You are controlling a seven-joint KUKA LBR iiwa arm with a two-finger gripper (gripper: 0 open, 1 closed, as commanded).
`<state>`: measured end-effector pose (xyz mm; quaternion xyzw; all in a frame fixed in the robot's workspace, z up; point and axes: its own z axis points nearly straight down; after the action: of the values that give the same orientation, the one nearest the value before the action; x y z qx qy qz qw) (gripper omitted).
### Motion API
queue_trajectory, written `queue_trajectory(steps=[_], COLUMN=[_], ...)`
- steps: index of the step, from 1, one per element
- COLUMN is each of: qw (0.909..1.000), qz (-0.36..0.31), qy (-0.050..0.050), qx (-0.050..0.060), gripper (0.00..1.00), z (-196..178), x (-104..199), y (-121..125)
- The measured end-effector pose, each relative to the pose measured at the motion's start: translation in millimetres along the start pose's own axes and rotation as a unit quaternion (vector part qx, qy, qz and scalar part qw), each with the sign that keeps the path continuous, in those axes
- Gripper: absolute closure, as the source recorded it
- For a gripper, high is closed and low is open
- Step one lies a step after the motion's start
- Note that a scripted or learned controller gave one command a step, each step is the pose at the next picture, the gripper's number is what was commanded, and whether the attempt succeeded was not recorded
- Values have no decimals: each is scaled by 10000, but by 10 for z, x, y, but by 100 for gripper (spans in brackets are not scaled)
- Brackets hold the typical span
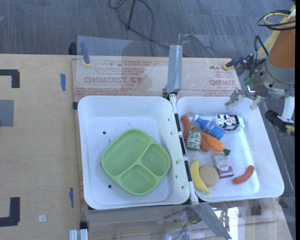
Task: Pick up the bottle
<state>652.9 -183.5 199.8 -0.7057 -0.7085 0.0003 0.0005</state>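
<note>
Progress: none made | small blue plastic bottle (206, 124) left lying in right white bin (269, 159) | two-finger gripper (244, 97) seen spread, nothing held

Grey carpet floor (47, 23) with black cables (126, 14); light wooden bench (37, 140) bearing blue tape marks (63, 81).

Arm exterior, upper right of the camera view

The arm (284, 49) showed a broad orange band over a grey wrist section. Yellow and dark cables looped along its upper side, with a blue fitting on the cable run to its left. The tool (244, 97) beneath was metallic grey with pale, angular parts. Screws and markings were too small to make out.
</note>
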Motion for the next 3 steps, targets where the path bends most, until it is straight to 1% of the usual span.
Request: queue_trajectory(steps=[1, 2, 3], qw=[9955, 9917, 9963], qz=[-948, -1272, -833], qy=[4, -63, -65], qx=[5, -173, -195], gripper=[0, 0, 0], z=[319, 809, 914], x=[236, 667, 617], y=[-413, -305, 0])
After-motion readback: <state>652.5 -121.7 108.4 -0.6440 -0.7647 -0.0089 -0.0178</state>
